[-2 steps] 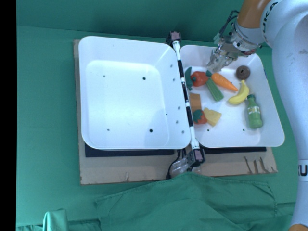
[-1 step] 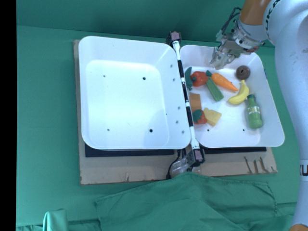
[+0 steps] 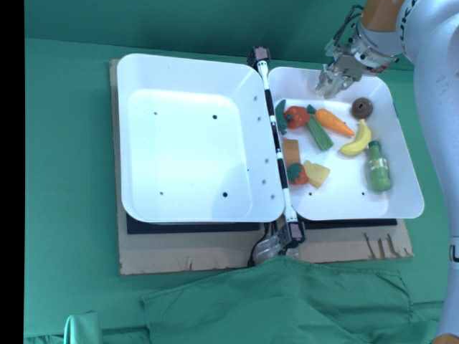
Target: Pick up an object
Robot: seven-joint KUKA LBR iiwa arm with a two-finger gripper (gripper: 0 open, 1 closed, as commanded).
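Fingers of the end effector (image 3: 330, 86) hang over the far edge of the right white bin (image 3: 401, 192), slightly parted and gripping nothing. Judged from this, the approach step is in hand; next it must pick a target and descend. Nearest lie the orange plastic carrot (image 3: 334, 122) and brown ring-shaped doughnut (image 3: 362, 107), with the yellow banana (image 3: 358, 140) beyond the carrot. From the right, the grey arm slants down.
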